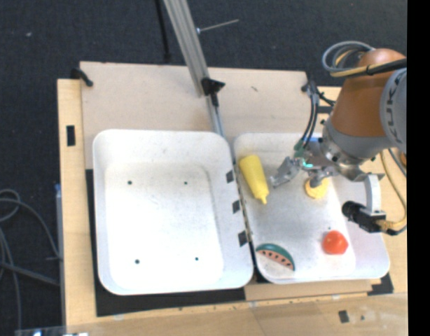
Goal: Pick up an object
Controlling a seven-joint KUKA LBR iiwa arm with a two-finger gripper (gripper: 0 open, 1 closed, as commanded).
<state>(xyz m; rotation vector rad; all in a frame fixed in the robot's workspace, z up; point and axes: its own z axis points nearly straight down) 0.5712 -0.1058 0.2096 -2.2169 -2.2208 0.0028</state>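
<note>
Left bin point(117, 187). In your right bin point(355, 268): yellow mustard bottle point(255, 177) by the divider, watermelon slice point(276, 256) at the front rim, claw point(299, 170) mid-bin, grip state indiscernible, small yellow piece point(316, 188) partly hidden under it, red tomato point(335, 243).

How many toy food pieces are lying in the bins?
4, all in the right bin: yellow bottle upper left, yellow piece under the gripper, red piece lower right, watermelon slice at front. The arm may hide others.
</note>
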